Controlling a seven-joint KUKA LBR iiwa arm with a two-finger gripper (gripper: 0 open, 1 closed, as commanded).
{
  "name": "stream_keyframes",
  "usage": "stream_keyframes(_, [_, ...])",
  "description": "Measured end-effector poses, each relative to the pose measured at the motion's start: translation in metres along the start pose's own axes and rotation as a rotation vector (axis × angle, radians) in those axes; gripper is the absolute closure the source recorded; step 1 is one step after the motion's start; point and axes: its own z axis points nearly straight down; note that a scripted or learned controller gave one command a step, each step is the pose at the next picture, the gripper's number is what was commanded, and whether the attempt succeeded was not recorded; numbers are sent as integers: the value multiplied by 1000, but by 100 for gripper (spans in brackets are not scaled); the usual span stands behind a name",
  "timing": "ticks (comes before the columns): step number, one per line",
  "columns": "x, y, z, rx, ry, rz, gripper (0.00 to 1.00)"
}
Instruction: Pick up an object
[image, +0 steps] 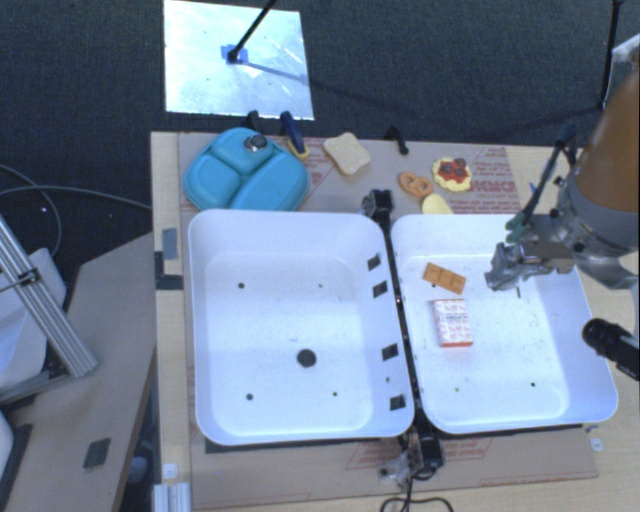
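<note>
Two things lie in the right-hand shallow white bin (590, 400), both left of its middle. A flat orange-brown rectangular cracker (444, 278) lies tilted, its long side running from ten toward four o'clock. Near it, at about six o'clock from it, a small red-and-white printed box (453, 323) lies flat on the bin floor.

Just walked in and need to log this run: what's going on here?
A grey KUKA arm reaches in from the right, its end effector hovering over the right bin. Nothing is visibly in its grip. Below and to its left in that bin lie an orange cracker and a small red-and-white box, slightly apart. The left bin holds one small dark disc. No pick has been made yet.
</note>
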Motion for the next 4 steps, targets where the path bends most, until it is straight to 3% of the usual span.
stream_keyframes(1, [63,19,40,17,1,2,100])
stream_keyframes(2, [79,0,-29,7,1,6,100])
stream_keyframes(3, [106,1,-44,12,0,6,100])
stream_keyframes(4, [137,2,-115,6,2,5,100])
